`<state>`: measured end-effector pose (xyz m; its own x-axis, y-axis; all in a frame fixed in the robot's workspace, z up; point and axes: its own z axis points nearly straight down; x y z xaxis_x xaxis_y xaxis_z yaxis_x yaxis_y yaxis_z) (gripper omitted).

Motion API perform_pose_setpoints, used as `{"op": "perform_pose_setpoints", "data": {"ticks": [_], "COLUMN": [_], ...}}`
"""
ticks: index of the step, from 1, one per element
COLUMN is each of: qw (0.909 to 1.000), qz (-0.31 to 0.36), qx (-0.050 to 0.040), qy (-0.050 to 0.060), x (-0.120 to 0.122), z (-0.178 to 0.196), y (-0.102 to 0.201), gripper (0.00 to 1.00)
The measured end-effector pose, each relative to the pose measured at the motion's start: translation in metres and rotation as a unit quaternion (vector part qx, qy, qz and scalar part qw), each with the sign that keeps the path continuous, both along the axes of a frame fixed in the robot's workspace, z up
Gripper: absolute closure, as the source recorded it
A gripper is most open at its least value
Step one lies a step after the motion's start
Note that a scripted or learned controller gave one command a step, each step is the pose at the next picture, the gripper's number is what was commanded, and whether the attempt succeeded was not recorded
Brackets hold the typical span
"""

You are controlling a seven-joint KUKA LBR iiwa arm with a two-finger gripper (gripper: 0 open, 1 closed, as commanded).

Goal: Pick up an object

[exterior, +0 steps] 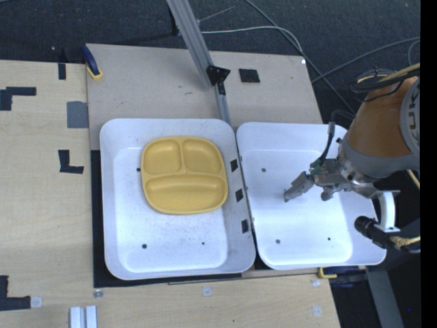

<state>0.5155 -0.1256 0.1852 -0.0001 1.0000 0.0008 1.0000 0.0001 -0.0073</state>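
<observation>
A yellow divided plate [184, 175] lies flat in the upper part of the left bin [171, 241]. My gripper [311, 193] hangs over the middle of the right bin [293, 234], well to the right of the plate and apart from it. Its two fingers are spread, one pointing left [294, 190] and one lower right [328, 194]. Between them I see just white bin floor. The grey and orange arm [382, 132] comes in from the right.
A slanted metal pole [193, 33] runs from the top down to the gap between the bins. Cables [273, 26] trail over the dark floor behind. A blue and yellow clamp [92, 64] sits at the bench's back left corner.
</observation>
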Motion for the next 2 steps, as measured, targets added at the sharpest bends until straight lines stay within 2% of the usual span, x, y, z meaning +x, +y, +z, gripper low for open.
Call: {"op": "perform_pose_setpoints", "data": {"ticks": [2], "qw": [1.0], "qz": [0.0], "qx": [-0.0006], "qy": [-0.002], "x": [-0.004], "z": [-0.097], "y": [0.003], "gripper": [0.0]}}
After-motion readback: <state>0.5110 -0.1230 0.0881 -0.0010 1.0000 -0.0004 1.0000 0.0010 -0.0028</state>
